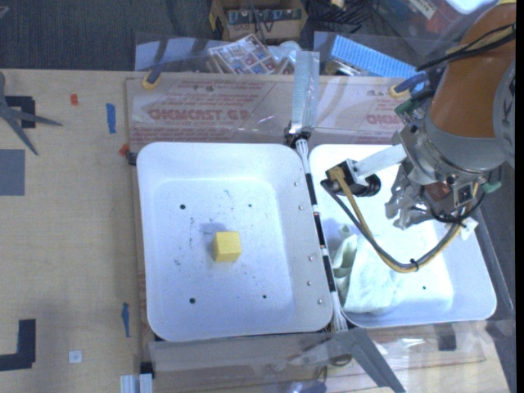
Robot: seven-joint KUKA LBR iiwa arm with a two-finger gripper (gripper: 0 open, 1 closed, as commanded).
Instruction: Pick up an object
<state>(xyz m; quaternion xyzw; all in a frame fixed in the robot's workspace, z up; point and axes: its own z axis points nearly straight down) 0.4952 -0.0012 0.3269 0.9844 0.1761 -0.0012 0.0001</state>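
A small yellow cube (227,246) lies near the middle of the left bin (164,178). In the right bin (475,301) a pale, whitish-green crumpled object (360,273) rests against the left wall and front. My gripper (409,211) hangs over the right bin, to the right of and above that pale object, under the grey wrist and orange band. Nothing shows between its fingers. A yellow and black cable loops from the wrist down across the right bin.
A clear plastic wall (246,109) with red lettering stands behind both bins. A metal divider (315,236) runs between the bins. Boxes and clutter lie beyond the bench at the back. The wooden bench top (65,244) extends to the left.
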